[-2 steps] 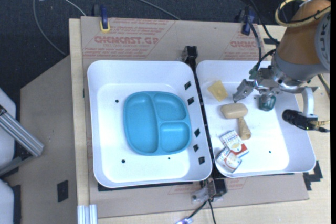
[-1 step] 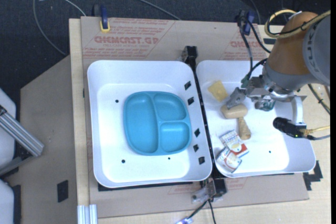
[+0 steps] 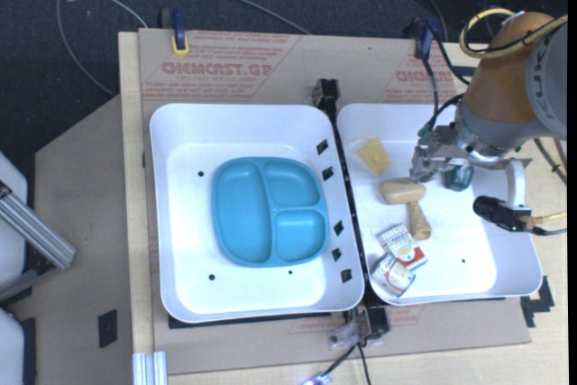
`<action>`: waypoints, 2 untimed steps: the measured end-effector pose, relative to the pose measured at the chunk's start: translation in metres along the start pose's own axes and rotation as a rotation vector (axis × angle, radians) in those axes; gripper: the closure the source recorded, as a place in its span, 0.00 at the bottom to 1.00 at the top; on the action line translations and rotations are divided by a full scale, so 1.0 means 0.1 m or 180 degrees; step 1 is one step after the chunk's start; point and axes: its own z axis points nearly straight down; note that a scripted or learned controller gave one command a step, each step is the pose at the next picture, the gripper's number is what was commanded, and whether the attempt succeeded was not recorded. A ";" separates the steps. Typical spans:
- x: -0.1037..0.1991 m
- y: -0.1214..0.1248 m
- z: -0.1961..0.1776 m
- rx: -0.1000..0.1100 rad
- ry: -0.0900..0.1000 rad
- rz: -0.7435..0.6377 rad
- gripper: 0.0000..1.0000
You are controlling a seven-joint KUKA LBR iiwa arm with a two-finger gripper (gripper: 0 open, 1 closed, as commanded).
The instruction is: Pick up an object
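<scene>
The end effector [image 3: 431,160] hangs low in the right-hand shallow white bin [image 3: 505,279], its metal tip just above the tan oblong bread-like piece [image 3: 401,191]; from here I cannot tell how it is set, nor whether it grips anything. Below that piece lies a tan cork-shaped cylinder [image 3: 419,220], touching it, and nearer the bin's front corner a crumpled red-and-white packet [image 3: 398,257]. A pale yellow wedge [image 3: 374,156] sits to the end effector's left. A small teal object [image 3: 458,177] shows beside the wrist. The left-hand white bin [image 3: 176,221] holds a blue divided plastic plate [image 3: 269,210]. Both bins rest on the bench [image 3: 261,63].
</scene>
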 end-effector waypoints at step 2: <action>-0.03 -0.08 -0.77 -0.0010 -0.0006 -0.0003 1.00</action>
